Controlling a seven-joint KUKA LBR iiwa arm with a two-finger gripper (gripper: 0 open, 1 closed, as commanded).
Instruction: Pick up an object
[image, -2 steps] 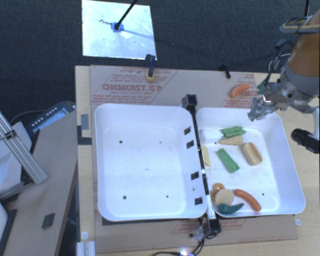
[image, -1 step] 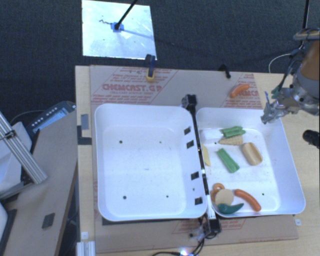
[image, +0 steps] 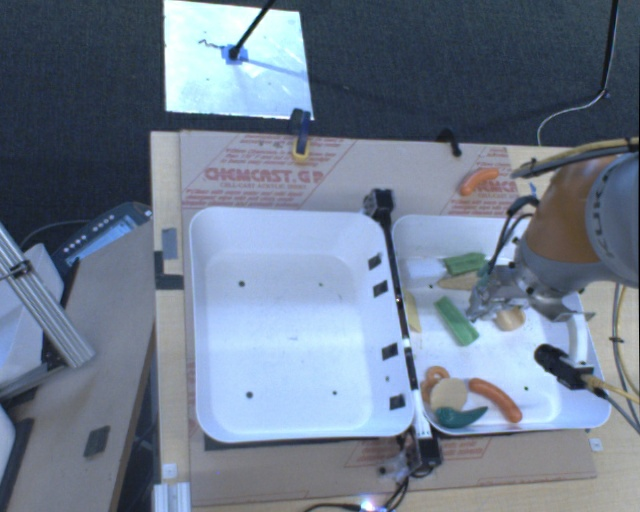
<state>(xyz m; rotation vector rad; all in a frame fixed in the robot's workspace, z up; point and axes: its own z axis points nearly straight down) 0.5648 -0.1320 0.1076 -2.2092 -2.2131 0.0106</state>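
End effector (image: 483, 300) low inside right bin (image: 575, 395), beside green stick (image: 456, 321) and tan piece (image: 510, 318); finger state unclear, cannot tell. Orange sausage (image: 497, 398) near table's front edge.

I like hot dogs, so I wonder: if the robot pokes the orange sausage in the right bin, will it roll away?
Probably a bit. The sausage looks round and smooth, so a sideways poke could roll it. It lies near the right bin's front wall, which would likely stop it soon. It looks glossy like plastic, so it may be light and slip from the tool.
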